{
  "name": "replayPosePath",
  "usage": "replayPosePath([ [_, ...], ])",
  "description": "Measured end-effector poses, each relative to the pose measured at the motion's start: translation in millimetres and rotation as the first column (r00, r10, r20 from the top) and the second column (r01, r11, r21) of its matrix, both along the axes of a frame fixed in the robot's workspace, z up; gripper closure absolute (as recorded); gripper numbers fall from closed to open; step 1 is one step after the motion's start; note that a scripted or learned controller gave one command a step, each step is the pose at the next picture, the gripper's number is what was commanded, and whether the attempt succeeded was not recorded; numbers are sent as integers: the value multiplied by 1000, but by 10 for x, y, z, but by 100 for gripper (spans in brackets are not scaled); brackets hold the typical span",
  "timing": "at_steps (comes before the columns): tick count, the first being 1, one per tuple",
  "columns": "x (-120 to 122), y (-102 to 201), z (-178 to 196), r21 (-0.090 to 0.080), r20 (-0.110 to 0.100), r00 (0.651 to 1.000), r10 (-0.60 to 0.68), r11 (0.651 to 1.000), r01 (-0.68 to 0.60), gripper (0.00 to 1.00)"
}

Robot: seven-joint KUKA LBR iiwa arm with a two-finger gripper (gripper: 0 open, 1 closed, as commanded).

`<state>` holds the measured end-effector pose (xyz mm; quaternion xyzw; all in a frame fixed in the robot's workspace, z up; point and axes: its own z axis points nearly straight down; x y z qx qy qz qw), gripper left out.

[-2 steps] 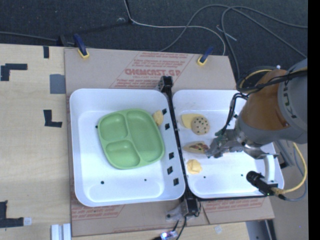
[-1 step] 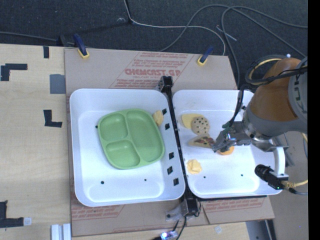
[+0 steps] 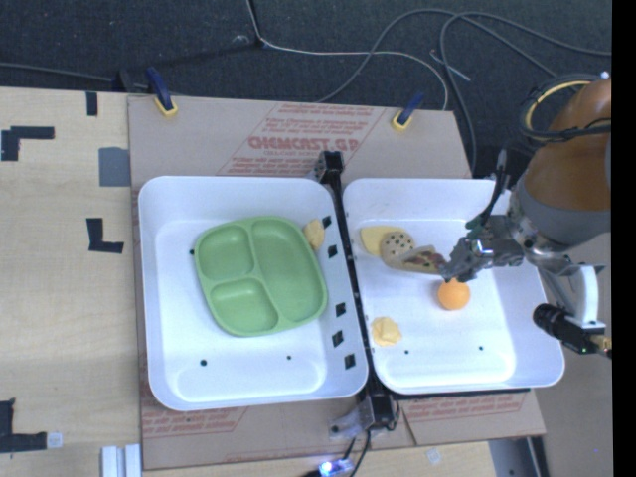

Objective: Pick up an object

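Nearest the camera, at the front edge of the bench, a dark clamp [image 3: 366, 417] is seen where the two white bins meet. Just above it, near the front-left corner of the right bin [image 3: 497, 368], a small pale yellow lump [image 3: 386, 332] is found lying on the bin floor. Further back in the same bin, an orange ball [image 3: 453, 295] is seen close to the middle, and the gripper [image 3: 465, 264] is poised just above and behind it, touching or nearly touching its top edge; whether the fingers are apart or together cannot be told, as they are a dark blur against the wrist. To the left of the gripper, toward the bin's back-left corner, a yellow perforated piece [image 3: 388, 241] is seen beside a brownish object [image 3: 421, 259], the two touching or overlapping. The grey arm with its orange band [image 3: 576, 167] is brought in over the right bin's right edge. In the left bin [image 3: 159, 296], a green divided plate [image 3: 260, 275] is laid across the centre, slightly turned, and another small yellow piece [image 3: 315, 233] is tucked against the plate's back-right rim, near the divider between the bins. Both bins are set on a cardboard sheet [image 3: 298, 137], held at its back edge by two blue-and-yellow clips [image 3: 159, 94].
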<state>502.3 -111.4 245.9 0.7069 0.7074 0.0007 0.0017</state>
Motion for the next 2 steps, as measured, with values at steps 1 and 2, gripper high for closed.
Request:
replayPosePath([
  [1,203,556,-101,2,-5,1000,5,1000,-5,100],
  [2,313,1075,-30,2,-5,1000,5,1000,-5,100],
])
